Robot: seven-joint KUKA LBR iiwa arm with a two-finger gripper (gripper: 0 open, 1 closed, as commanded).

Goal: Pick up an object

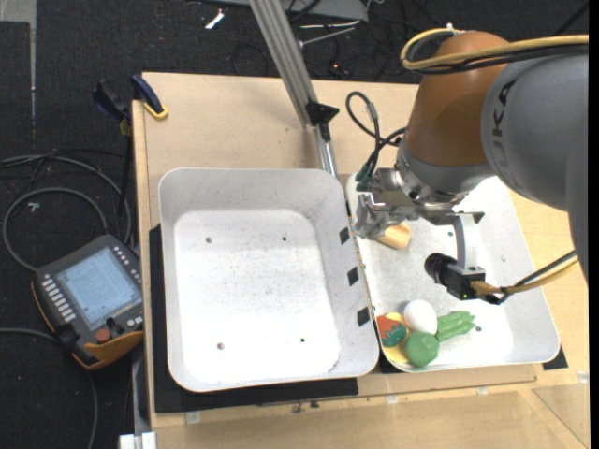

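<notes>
My gripper (376,211) is low over the far left part of the right bin (524,279), next to the wall shared with the left bin. A pale yellow chunk (397,237) lies right beside it, touching or nearly touching it. Whether the chunk is held is not visible. At the bin's near left corner sit a white egg-shaped object (419,315), a green pepper-like piece (454,325), a round green object (422,348) and a small red and orange item (388,329). The grey arm with its orange band (459,92) covers the bin's far side.
The left bin (248,279) lies beside the right one. A slanted metal rail (285,50) crosses the bench's far edge. A black cable fitting (455,276) hangs from the arm over the right bin. A teach pendant (89,293) rests on the floor to the left.
</notes>
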